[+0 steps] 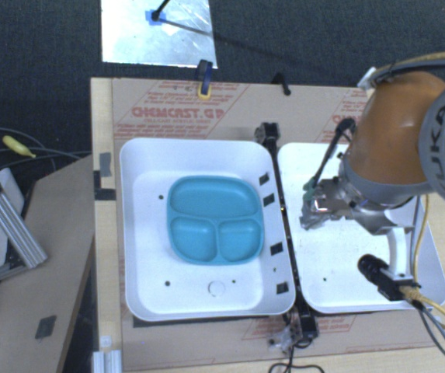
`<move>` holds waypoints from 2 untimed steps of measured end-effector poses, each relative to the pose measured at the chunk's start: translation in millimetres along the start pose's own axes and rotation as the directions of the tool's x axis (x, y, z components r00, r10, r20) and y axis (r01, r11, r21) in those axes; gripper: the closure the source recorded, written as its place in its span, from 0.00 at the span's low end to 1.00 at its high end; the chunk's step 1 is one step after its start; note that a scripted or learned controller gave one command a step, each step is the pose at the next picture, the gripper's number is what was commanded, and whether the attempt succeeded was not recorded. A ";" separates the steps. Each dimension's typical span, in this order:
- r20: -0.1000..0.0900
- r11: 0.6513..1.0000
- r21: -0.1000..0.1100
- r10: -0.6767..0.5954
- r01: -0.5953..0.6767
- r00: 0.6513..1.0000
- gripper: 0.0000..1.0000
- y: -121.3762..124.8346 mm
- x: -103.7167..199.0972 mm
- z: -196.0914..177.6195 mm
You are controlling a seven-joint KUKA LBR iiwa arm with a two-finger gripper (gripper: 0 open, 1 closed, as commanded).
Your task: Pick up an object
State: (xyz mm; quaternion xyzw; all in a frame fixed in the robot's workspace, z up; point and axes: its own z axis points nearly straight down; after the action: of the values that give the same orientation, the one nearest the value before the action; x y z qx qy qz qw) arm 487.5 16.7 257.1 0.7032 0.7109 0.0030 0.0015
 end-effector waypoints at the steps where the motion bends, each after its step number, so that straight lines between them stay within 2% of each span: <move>1: 0.001 1.000 0.005 0.003 -0.003 1.000 1.00 -0.4 43.1 7.9; 2: -0.003 1.000 -0.009 0.001 -0.001 1.000 1.00 2.0 75.9 -117.7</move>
State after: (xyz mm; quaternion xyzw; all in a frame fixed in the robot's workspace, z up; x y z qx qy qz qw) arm 487.9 92.3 375.0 0.7037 0.7104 0.0071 0.0037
